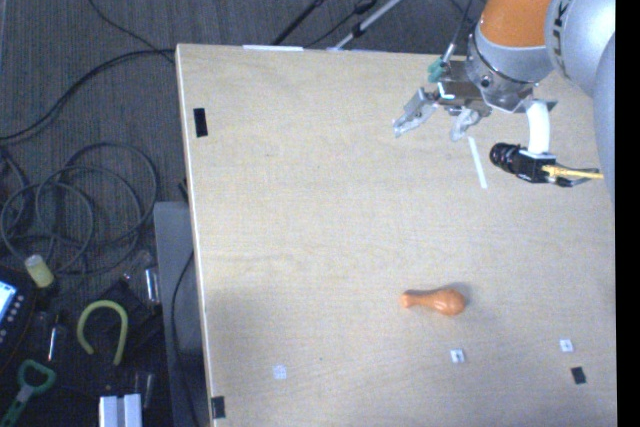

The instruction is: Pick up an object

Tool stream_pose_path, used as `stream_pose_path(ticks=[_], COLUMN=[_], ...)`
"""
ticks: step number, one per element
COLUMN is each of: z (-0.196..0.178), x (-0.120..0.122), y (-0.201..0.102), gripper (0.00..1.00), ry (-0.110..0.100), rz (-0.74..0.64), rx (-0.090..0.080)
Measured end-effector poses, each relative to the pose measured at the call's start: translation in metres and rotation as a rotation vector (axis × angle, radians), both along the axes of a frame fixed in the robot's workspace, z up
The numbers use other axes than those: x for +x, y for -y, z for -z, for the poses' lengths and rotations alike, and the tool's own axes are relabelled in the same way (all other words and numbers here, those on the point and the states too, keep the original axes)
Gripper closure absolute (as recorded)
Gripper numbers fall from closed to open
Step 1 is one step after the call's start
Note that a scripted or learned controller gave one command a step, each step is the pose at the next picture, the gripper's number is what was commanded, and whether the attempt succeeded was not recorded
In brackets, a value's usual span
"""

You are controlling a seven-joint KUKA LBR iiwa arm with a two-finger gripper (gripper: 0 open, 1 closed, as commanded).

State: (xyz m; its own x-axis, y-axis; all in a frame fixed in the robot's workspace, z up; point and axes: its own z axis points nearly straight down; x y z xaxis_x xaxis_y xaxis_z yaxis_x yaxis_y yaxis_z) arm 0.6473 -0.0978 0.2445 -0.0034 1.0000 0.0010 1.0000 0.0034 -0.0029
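An orange, pear-shaped object lies on the pale wooden bench surface toward the front, its thin neck pointing left. My gripper hangs at the back right, well above and behind the orange object, far apart from it. Its two silver fingers are spread apart and open, with nothing between them. The grey arm with its orange band comes in from the upper right.
A thin white stick lies on the bench just right of the gripper. A black and yellow part hangs off the wrist. Small markers dot the front right. Cables and tools lie on the floor at left.
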Motion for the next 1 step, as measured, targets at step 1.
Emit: stream_pose_path(ticks=[1], z=[-0.0385], x=[0.0127], y=[0.0648], gripper=[0.0], ry=[0.002], rz=[0.094], rx=[-0.004])
